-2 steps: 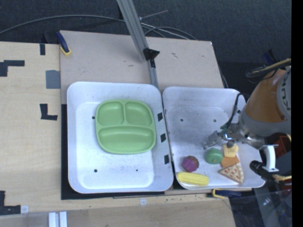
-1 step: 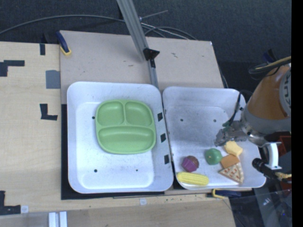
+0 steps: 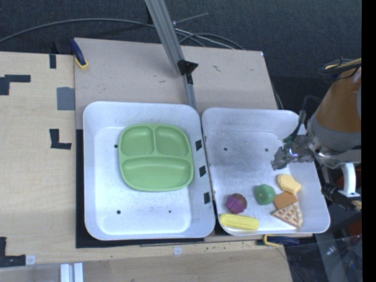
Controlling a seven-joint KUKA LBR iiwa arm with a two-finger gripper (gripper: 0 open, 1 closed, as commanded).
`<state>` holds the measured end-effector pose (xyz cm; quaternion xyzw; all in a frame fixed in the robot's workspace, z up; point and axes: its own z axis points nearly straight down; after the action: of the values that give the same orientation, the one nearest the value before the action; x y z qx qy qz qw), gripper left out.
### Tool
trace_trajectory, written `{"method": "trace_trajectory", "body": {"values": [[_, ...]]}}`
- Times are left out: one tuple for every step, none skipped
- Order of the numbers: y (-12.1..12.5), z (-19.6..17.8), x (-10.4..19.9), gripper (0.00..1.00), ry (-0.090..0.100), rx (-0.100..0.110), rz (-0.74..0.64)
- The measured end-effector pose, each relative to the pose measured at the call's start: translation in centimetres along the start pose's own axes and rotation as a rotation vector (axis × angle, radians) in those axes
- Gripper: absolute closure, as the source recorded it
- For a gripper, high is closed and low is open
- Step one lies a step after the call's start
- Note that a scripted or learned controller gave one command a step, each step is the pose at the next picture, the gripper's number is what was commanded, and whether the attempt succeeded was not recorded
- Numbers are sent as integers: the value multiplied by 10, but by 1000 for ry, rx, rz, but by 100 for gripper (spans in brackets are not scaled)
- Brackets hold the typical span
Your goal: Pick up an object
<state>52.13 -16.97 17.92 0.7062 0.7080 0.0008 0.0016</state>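
L bin (image 3: pixel 100 216): green plate (image 3: pixel 156 157). R bin (image 3: pixel 247 128): toy foods (image 3: pixel 264 194). Hand (image 3: pixel 282 157) over R bin, grip state unclear.

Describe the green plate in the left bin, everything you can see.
The green plate is a pale green, squarish tray with rounded corners, plastic by the look of it. Raised ridges split it into three compartments: two smaller ones on the far side and one wide one on the near side. All three look bare. It lies flat and upright on the floor of the left bin, toward the far half, turned slightly off the bin's edges. Nothing touches it but the bin floor.
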Motion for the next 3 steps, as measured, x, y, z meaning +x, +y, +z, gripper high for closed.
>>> {"method": "trace_trajectory", "body": {"values": [[2, -63, -2, 100, -1, -2, 0], [3, -109, -2, 100, -1, -1, 1], [6, -108, 57, 100, 2, 4, -4]]}}
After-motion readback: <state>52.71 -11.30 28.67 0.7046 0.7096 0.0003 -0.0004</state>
